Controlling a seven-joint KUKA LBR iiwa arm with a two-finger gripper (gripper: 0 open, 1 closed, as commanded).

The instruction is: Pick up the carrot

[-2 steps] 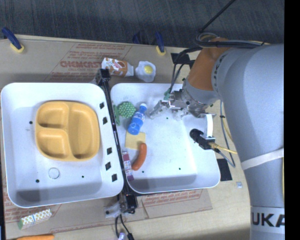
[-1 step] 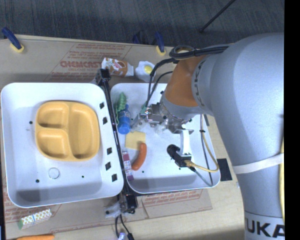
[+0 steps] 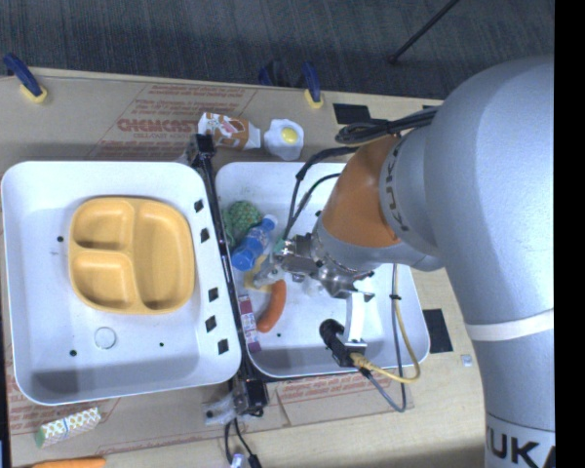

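Grey and bulky, the arm (image 3: 487,222) fills the right of the view, its orange band (image 3: 356,208) above the wrist over the right bin (image 3: 409,344). Its hand (image 3: 273,266) hangs low among the things there; whether it is apart or together I cannot tell. Just below it the carrot (image 3: 271,306) lies on the bin floor, beside a blue bottle (image 3: 251,246) and a green item (image 3: 240,216). A yellow divided tray (image 3: 132,253) sits in the left bin (image 3: 39,359).

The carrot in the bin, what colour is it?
Orange, turning redder at one end. The carrot shows best in the camera view, lying in the right bin.
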